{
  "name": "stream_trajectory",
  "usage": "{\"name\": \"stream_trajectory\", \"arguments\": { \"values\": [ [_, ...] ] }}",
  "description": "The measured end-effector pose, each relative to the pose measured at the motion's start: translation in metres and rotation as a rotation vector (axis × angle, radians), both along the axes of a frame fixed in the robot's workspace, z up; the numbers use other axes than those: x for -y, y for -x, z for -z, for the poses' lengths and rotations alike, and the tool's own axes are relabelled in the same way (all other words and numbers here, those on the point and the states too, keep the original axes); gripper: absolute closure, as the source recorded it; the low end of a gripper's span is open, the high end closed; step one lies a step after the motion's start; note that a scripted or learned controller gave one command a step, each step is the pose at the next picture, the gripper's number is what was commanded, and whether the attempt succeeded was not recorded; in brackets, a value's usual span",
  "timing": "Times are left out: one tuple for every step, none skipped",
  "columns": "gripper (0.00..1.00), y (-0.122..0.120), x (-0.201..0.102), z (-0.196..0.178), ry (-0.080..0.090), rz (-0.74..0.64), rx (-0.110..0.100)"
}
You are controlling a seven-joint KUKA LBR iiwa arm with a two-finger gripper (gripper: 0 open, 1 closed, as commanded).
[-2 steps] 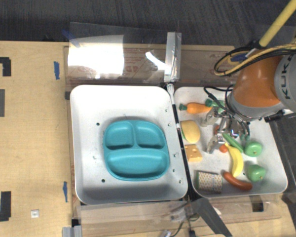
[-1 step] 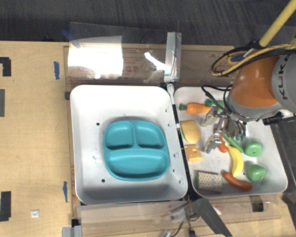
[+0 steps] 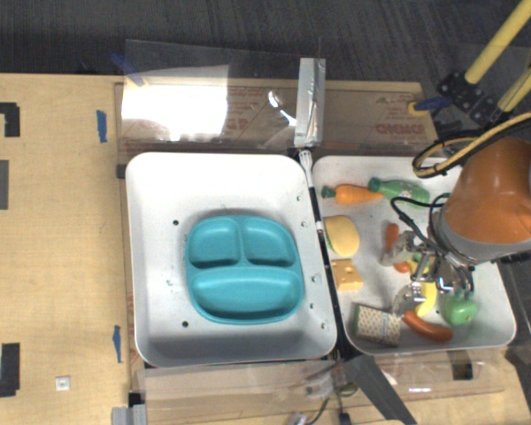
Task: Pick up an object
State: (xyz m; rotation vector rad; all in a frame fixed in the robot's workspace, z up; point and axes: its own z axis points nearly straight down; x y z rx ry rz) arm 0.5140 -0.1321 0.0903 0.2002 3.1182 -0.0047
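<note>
While the arm [image 3: 500, 202] leans in from the right with its orange band over the right bin, I judge the job to be at the reaching stage: lowering onto something, nothing lifted clear yet. Going from big to small, the tabletop [image 3: 44, 237] carries two white bins side by side. The left bin [image 3: 150, 193] holds a teal divided tray [image 3: 244, 266], lying flat near its middle. The right bin [image 3: 500, 326] holds the loose things.

Below the wrist the pincer [image 3: 429, 282] hangs over the near right part of that bin, amid a tangle of small pieces, and I cannot tell its state from where I stand; the wrist and cables mask it.

Among the pickable things, a yellow rounded piece [image 3: 342, 235] sits near the divider, with a small orange-yellow block [image 3: 348, 276] just nearer than it. A speckled packet [image 3: 377, 324] lies at the near edge. At the far side lie a carrot [image 3: 358, 195] and a green bottle-like piece [image 3: 398, 187], close together. Right under the pincer cluster a green round fruit [image 3: 461, 311], a red sausage-like piece [image 3: 427, 328] and a yellow piece [image 3: 427, 297], all touching or nearly so.

Since those three crowd each other, the next move, as I see it, calls for settling on one, closing squarely on it, and rising straight so the neighbours are not dragged along.
</note>
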Motion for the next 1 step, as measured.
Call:
{"name": "stream_trajectory", "arguments": {
  "values": [
    [0.0, -0.0469, -0.0374, 0.0002, -0.003, 0.16, -0.002]
  ]
}}
